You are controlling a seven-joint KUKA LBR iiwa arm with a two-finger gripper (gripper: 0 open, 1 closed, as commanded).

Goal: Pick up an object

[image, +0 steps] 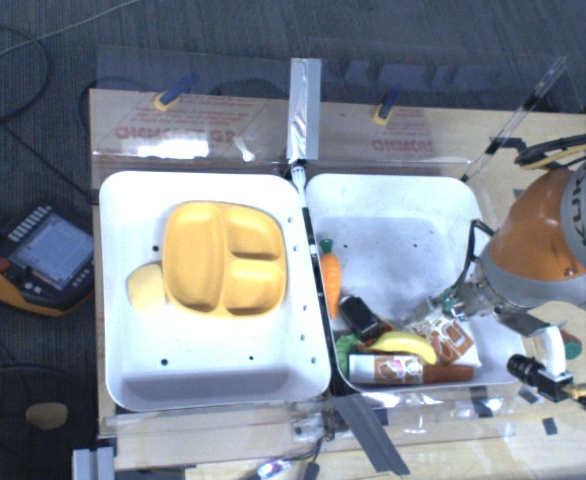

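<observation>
Yellow banana (405, 345) lies in the right bin (393, 218) near its front wall, long axis running left to right, among a bottle (403, 370) and a packet (451, 336). I see my gripper (451, 306) just up and right of it; whether it's apart or together, I cannot tell.

A handheld control pendant (41, 260) lies on the dark carpet (33, 88).

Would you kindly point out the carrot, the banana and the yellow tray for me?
carrot (330, 284): camera view, middle of its orange body.
banana (405, 345): camera view, middle of its curve.
yellow tray (223, 258): camera view, central divider.
</observation>
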